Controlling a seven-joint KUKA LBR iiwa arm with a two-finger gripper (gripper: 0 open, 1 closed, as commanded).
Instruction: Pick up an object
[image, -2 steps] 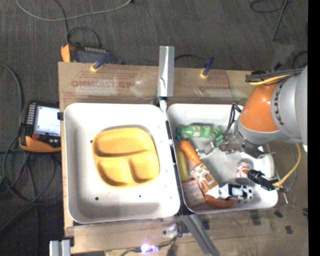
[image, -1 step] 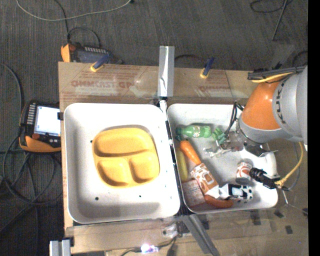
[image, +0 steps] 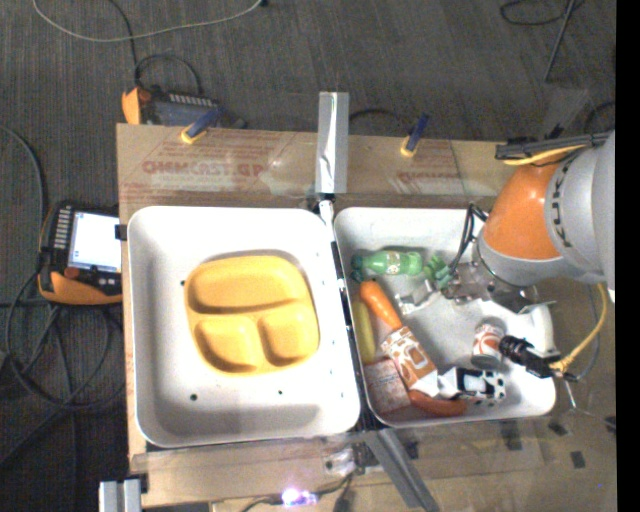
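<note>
Gripper (image: 437, 287): low in the right bin's upper half, arm body covering it; whether the jaws are released or clenched I cannot tell.
Nearest objects: green bottle (image: 393, 264) lying just left of the gripper; carrot (image: 379, 304) below the bottle, tilted.
Further objects: orange-and-white carton (image: 409, 357), sausage (image: 436, 404), black-and-white cube (image: 482, 385), small can (image: 487, 342), all toward the near wall.
Right bin (image: 535, 400): holds every candidate.
Left bin (image: 150, 300): holds a yellow divided tray (image: 255, 310).
Step (judged): descent or approach, nothing seen grasped.
Next move needs: centre on one object, probably the bottle, close, lift straight.
</note>
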